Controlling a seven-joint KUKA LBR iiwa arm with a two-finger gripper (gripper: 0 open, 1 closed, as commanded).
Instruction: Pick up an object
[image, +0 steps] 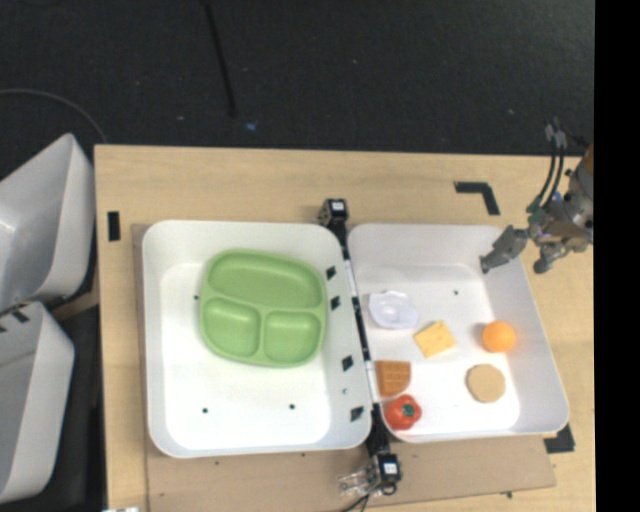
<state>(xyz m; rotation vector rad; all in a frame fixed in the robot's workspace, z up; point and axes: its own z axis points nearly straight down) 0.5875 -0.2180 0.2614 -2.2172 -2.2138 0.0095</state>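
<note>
The pick looks barely begun. The gripper (523, 251) sits at the upper right corner of the right bin (530, 400), over its rim, with its two fingers spread apart and nothing between them, so no object has been taken. Every candidate lies loose on the floor of that bin: a white cup (390, 309) near the divider, a yellow block (434, 339) just beside it, an orange ball (499, 336) further right, a tan disc (486, 383) below the ball, a brown toast (393, 377) against the left wall, and a red tomato (402, 412) touching or nearly touching the toast at the bottom left. The ball and block lie nearest the gripper, though both are apart from it. The left bin (170, 400) holds a green tray (264, 307) with three compartments, well away from the arm. What remains, by the look of it, is the whole job: choosing a piece, moving over it, descending, closing and lifting.
</note>
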